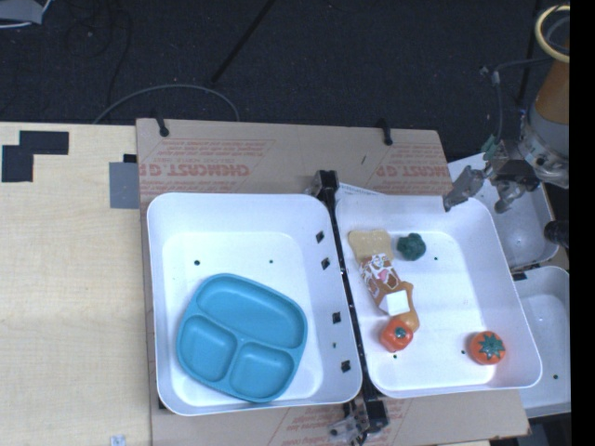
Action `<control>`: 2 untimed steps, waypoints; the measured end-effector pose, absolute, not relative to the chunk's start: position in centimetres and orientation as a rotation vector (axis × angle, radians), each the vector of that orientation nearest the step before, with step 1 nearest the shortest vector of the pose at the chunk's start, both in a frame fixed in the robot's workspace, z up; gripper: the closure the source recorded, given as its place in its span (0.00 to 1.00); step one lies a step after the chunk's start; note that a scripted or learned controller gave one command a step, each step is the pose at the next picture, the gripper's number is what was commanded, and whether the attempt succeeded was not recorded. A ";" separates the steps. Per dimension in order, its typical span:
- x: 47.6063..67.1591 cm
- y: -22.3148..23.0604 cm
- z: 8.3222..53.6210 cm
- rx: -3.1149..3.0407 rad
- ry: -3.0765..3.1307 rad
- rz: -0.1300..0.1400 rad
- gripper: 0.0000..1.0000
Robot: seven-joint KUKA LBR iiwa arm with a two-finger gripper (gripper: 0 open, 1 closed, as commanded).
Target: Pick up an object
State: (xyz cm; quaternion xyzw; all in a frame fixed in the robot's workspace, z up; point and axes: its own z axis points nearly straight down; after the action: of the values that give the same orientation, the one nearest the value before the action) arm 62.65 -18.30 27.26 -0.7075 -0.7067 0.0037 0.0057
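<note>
- Here we see the claw [483,193] hanging over the far right corner of the right bin [502,277], fingers spread and holding nothing.
- In that bin we find a green lump [410,245], a snack packet [386,282], a tomato [397,335] and a small pumpkin [486,347].
- The left bin [186,221] holds a blue divided plate [242,336].

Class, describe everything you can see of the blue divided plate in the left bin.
The blue divided plate is a light blue, rounded-cornered tray that looks like smooth moulded plastic. It has three recessed compartments: one large along its upper side and two smaller ones below. It lies flat, right side up, turned at a slant, on the floor of the left white bin, toward the bin's near edge. Nothing sits in its compartments.
</note>
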 end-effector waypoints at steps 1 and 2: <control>62.8 -18.3 27.9 -2.219 -2.220 0.002 0.00; 62.3 -18.9 23.2 -2.218 -2.217 0.007 0.00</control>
State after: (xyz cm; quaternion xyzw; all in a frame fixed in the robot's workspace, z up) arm 62.25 -18.86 23.22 -0.7072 -0.7070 0.0021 0.0027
